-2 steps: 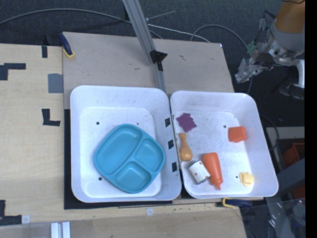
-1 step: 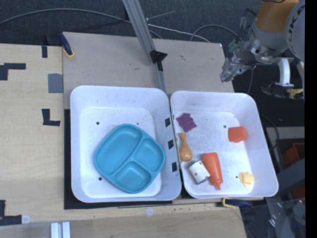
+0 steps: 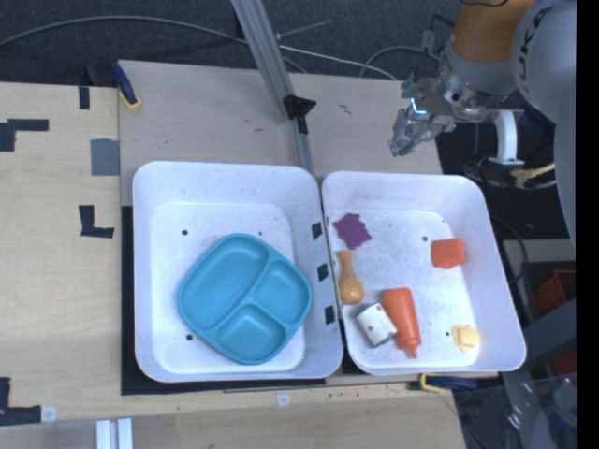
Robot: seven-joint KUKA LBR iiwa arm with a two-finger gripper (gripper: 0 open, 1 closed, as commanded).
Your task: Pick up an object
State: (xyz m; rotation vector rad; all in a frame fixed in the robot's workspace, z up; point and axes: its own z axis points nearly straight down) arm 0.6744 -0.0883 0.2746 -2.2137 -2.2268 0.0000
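My gripper [image 3: 409, 137] hangs above the bench just beyond the far rim of the right bin [image 3: 487, 204], with nothing visible between its fingers. In that bin lie a purple piece [image 3: 351, 229], an orange block [image 3: 448, 253], a tan pear-shaped toy [image 3: 349, 283], an orange carrot [image 3: 404, 318], a small white block [image 3: 376, 325] and a yellow toy [image 3: 465, 337]. The left bin [image 3: 150, 251] holds a blue divided plate [image 3: 245, 297].
A grey metal pole [image 3: 267, 45] slants up from between the bins at the back. Cables run along the dark floor beyond the bench. A blue and yellow clamp [image 3: 126, 87] sits at the bench's far left corner.
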